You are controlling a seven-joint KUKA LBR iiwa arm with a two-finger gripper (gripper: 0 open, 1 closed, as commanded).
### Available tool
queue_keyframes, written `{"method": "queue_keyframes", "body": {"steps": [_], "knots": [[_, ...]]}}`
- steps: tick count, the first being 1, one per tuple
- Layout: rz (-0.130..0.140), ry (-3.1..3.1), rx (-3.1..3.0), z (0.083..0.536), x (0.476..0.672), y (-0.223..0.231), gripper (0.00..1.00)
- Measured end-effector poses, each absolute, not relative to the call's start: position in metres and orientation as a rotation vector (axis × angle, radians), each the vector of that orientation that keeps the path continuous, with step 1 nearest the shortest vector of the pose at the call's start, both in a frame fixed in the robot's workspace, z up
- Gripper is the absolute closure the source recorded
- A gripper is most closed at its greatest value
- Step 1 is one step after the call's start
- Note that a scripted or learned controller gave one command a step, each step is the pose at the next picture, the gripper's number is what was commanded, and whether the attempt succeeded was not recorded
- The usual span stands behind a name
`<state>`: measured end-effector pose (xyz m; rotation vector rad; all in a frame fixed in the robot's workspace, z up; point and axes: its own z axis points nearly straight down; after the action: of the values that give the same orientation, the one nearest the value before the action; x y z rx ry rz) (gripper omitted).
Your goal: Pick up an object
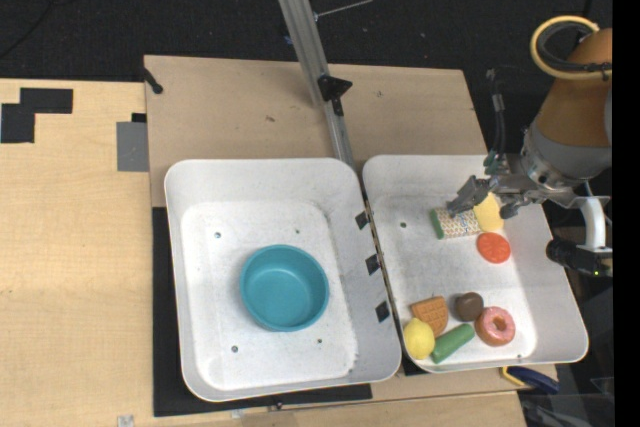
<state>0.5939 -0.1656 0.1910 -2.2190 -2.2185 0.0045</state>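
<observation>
My gripper (490, 201) hangs over the back of the right bin (400, 190), its two fingers spread wide and open. A small yellow object (488, 213) sits just below and between the fingertips; the fingers are not closed on it. Touching that object's left side is a speckled block with a green edge (457, 224). A red round piece (494, 248) rests just in front of the gripper. At the bin's front lie a brown piece (467, 304), a pink donut (496, 326), an orange cracker (430, 312), a yellow lemon (419, 340) and a green piece (452, 342).
The left bin (200, 185) holds a teal bowl (284, 287). A metal rail (305, 25) slants from the back down to the divide between the bins. Black clips (372, 263) line that divide. The arm's orange band (580, 110) rises at the right.
</observation>
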Motion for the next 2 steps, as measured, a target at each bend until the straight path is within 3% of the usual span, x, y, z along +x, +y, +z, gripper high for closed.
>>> {"method": "queue_keyframes", "body": {"steps": [2], "knots": [[0.003, -2.220, -2.219, 0.089, 0.593, -0.161, 0.00]]}}
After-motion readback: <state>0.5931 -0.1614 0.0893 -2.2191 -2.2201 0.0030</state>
